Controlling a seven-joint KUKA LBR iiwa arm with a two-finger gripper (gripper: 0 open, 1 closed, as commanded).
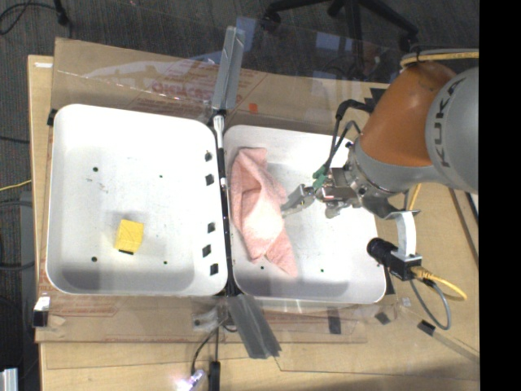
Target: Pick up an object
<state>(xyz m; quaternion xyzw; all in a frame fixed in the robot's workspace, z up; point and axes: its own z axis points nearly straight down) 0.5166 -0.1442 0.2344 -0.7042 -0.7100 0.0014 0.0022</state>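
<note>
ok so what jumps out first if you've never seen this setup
The grey arm with its orange band reaches in from the right, its gripper over the right bin. Beside the gripper, a crumpled pink cloth lies along that bin's left side. A small yellow block sits alone in the left bin.

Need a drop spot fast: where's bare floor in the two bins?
Left bin: bare everywhere except around the yellow block. Right bin: pink cloth fills its left side, gripper hangs mid-bin; a free strip lies along the front wall.
</note>
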